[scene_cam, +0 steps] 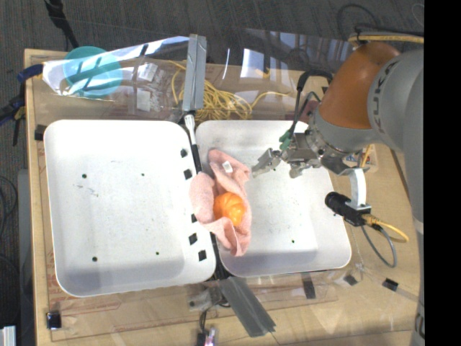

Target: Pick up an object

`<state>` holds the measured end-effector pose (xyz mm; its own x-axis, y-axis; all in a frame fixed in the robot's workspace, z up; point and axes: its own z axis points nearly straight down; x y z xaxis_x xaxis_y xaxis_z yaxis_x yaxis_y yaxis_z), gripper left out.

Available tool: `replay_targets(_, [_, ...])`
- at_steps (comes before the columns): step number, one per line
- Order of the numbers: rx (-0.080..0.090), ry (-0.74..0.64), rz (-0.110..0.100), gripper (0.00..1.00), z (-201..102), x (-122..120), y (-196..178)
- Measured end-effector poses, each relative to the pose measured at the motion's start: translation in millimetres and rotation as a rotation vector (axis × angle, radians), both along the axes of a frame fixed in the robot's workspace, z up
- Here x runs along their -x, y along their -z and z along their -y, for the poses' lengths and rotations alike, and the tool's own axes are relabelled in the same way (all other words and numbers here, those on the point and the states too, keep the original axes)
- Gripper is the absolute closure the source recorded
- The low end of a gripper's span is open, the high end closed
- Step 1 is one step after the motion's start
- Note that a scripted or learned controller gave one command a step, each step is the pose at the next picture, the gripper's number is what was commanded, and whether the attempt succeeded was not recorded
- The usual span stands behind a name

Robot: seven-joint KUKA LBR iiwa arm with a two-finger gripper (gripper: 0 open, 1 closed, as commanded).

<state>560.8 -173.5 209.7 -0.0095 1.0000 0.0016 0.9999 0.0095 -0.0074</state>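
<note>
A pink cloth (220, 193) lies crumpled along the left side of the right bin (302, 247). On top of it rests an orange ball-like object (230, 207). My gripper (268, 163) hovers in the right bin just to the right of the cloth's upper end, its fingers (261, 166) pointing left toward the cloth. Nothing shows between the fingers.
The left bin (108, 265) stands beside the right one. Behind the bins lie a tangle of yellow cable (216, 103), a clear plastic sheet and a blue disc (92, 72). The arm's orange band (353, 85) hangs over the right bin's back right corner.
</note>
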Motion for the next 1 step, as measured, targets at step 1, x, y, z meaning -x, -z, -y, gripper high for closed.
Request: replay_targets(1, [0.0, -0.113, 0.004, 0.0, -38.4, 30.6, 119.9])
